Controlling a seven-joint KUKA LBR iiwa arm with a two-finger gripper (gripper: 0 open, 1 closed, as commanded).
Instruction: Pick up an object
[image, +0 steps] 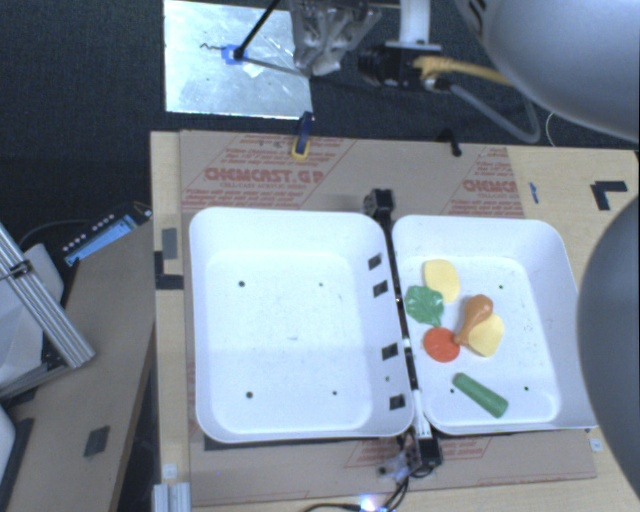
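The right white bin (545, 300) holds several small toy foods in a cluster near its left wall. A pale yellow piece (441, 278) lies at the back, with a green leafy piece (424, 304) just in front of it. An orange-brown drumstick shape (475, 311) leans against another yellow piece (487, 338). A red round piece (441, 345) touches the drumstick's lower end. A green cucumber-like piece (480, 394) lies apart near the front. My gripper (325, 45) hangs far back at the top of the view, well beyond both bins, with nothing seen in it.
The left white bin (290, 320) sits beside the right one, joined by a black hinge strip (395, 320). Large blurred grey arm parts (560, 50) cover the top right and right edge. A shiny sheet (215, 60) lies behind the bench.
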